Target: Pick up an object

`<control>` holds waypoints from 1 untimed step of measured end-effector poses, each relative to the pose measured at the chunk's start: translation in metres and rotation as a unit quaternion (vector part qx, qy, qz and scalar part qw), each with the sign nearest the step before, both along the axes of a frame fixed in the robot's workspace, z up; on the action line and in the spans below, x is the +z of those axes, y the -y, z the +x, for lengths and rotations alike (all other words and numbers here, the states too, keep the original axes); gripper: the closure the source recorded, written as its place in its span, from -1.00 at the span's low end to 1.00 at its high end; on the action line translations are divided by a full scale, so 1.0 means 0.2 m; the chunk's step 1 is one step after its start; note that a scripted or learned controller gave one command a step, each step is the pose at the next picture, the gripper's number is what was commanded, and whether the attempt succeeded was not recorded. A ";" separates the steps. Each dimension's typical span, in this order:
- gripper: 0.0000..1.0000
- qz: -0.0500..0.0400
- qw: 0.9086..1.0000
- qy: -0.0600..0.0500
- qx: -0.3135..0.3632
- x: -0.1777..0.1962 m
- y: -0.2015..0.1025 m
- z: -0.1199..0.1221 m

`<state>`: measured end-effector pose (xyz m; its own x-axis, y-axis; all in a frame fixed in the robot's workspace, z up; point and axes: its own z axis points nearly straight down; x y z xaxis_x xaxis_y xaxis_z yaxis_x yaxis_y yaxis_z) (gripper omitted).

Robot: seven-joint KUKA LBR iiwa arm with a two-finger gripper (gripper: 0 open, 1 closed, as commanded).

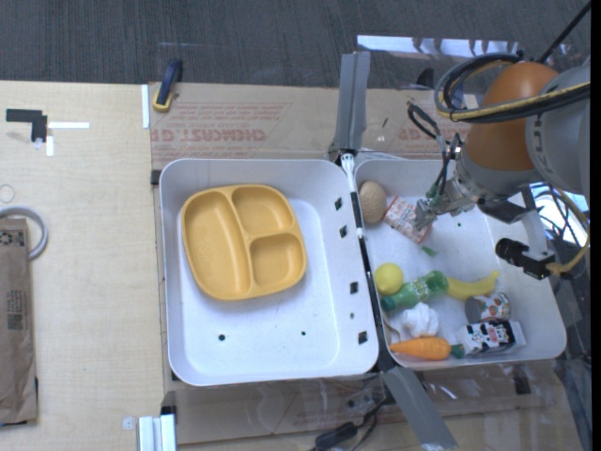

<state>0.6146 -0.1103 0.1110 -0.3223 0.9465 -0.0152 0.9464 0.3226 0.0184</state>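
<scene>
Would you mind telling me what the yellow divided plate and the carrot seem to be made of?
Yellow divided plate: probably moulded plastic, matte, with uniform colour and soft rounded ridges. Carrot: likely a plastic toy, smooth and evenly orange, though the view leaves it open.

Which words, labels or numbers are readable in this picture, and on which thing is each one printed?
Red print on the cardboard sheet behind the bins: upside down; it seems to read "CHEMCOIL", uncertain. The smaller line beside it is too blurred.
Brown paper bag at the left edge: a printed mark, too small to read.
Red and white packet in the right bin: print too blurred.
Black and white carton: print too blurred.
</scene>
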 end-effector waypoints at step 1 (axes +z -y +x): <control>-1.00 0.000 1.000 0.000 0.000 0.00 0.00 0.00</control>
<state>0.6146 -0.1102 0.1110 -0.3227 0.9464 -0.0152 0.9462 0.3230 0.0181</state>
